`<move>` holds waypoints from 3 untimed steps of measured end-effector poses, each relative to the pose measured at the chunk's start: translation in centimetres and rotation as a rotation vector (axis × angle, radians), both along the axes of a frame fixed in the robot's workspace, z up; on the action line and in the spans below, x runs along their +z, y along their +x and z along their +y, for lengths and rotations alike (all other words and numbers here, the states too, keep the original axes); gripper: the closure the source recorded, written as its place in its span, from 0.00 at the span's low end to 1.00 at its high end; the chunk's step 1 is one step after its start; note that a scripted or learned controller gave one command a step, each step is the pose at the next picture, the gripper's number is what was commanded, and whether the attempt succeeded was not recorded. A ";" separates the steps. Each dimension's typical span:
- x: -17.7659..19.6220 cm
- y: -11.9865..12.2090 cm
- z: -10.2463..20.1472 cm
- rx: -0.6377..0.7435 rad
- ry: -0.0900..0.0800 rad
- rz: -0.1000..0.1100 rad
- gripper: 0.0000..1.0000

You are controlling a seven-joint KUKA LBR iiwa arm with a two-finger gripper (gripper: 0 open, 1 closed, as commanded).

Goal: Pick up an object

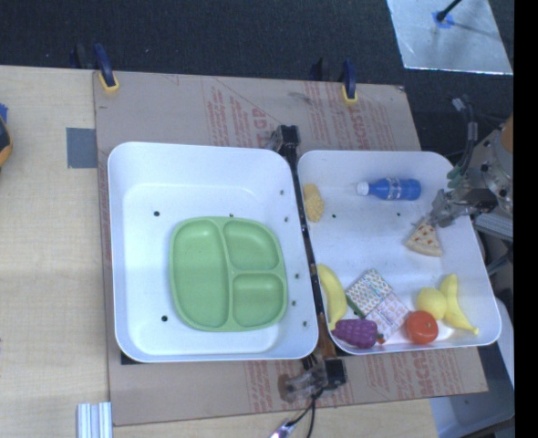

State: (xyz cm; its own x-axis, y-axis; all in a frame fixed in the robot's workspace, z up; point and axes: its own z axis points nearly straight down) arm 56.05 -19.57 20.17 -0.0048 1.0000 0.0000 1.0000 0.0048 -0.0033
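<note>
Down at the front edge of the right bin (pixel 488 331) is where most of the clutter sits: purple grapes (pixel 356 333), a red tomato (pixel 421 327), a checkered packet (pixel 378 301) and two yellow fruits, one banana (pixel 332 292) against the left wall and another yellow bunch (pixel 450 303) at the right. They're all touching or nearly so, so a grab down there could easily snag two things or shove one against the wall.

Left bin (pixel 132 245) just has a green divided plate (pixel 227 273) lying flat, which looks like a lousy target for two fingers since there's no edge standing up.

Moving back, a pizza slice toy (pixel 424 239) lies by itself near the right wall, and that looks to me like the thing being gone for. The gripper (pixel 444 208) sits just above and right of it, close to the bin's rim. Honestly can't tell if it's spread or pressed together, it's a blurry grey lump at this angle, and nothing is visibly pinched in it.

My worries: the slice is thin and flat, so the fingers may just skate over it or push it into the wall. Coming in that near the rim, it could also clip the bin and shift everything.

Further back are a blue bottle (pixel 392 189), which would roll if nudged, and a small corn cob (pixel 313 202) by the divider.
</note>
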 end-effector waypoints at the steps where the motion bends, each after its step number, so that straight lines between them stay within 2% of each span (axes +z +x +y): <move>1: -4.6 7.7 4.5 0.001 -0.001 0.000 0.00; 2: -3.4 7.7 4.4 0.004 -0.001 0.000 1.00; 3: -3.5 7.7 4.4 0.005 -0.001 0.001 0.00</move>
